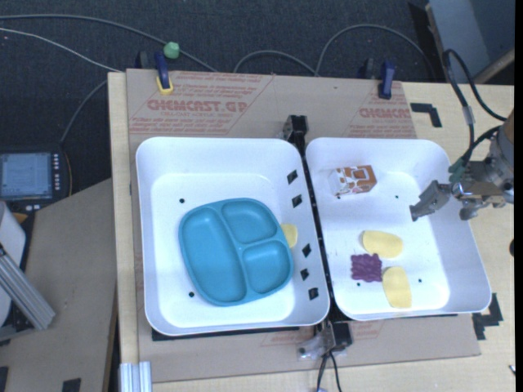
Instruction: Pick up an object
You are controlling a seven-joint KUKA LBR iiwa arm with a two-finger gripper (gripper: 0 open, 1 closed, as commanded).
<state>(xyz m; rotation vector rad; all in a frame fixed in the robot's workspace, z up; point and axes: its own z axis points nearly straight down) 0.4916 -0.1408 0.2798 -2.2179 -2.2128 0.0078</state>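
Observation:
The right bin [458, 300] holds a small brown and white toy [353, 180] near its back, a yellow oval piece [382, 242], a purple bunch [366, 267] and a second yellow piece [396, 287] toward the front. My gripper [447, 206] hangs over the bin's right side, above and to the right of the yellow oval. Its two grey fingers are spread apart, so it is open with nothing between them. It is apart from every object.
The left bin [155, 186] carries a blue divided plate [235, 250] with a yellow piece [289, 235] peeking out at its right edge. A black-clipped divider [304, 211] separates the bins. Clamps [163, 78] hold the board at the back.

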